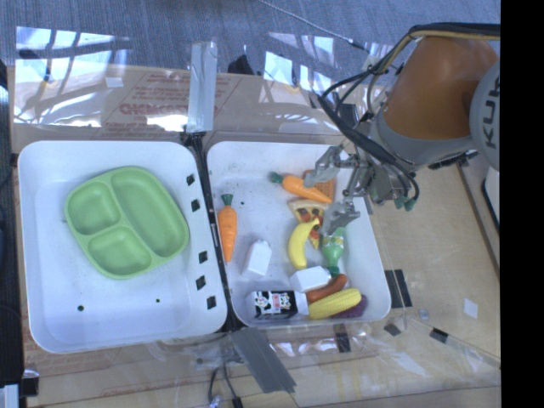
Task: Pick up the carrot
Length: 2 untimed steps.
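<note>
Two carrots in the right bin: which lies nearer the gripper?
The slanted carrot beside the gripper; the other carrot lies upright along the bin's left wall.

We read very little here. Up and to the right of the tool (333,190), on the grey body of the arm (442,92) at the frame's edge, we make out large dark letters, "KU", cut off by the border. Far to the tool's left and higher, the flattened cardboard (153,100) behind the bins carries red printing, upside down and too blurred for us to spell out. Below the tool and slightly left, a small carton (274,303) in the right bin (255,155) shows a black-and-white printed face, but we cannot read any words on it.
</note>
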Each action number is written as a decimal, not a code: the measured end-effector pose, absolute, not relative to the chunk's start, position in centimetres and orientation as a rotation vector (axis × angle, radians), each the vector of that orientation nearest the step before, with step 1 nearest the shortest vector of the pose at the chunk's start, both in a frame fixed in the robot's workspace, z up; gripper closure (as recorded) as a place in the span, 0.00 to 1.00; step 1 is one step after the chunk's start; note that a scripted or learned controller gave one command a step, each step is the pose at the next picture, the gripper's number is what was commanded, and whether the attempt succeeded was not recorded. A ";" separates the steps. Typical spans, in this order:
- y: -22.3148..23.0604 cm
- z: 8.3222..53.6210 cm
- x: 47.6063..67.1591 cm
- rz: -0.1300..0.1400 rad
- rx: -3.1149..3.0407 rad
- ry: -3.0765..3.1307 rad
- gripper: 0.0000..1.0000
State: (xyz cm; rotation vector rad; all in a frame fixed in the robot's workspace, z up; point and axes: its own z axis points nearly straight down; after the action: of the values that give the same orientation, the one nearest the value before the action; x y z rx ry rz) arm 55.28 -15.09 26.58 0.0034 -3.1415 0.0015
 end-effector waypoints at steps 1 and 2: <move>-17.0 14.9 60.4 -0.004 -0.033 -3.131 0.00; -20.6 9.3 62.6 -0.006 -0.203 -3.131 0.00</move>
State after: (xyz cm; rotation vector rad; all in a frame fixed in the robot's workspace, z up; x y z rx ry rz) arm 62.57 -20.58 9.26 -0.2033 -3.1312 -0.0061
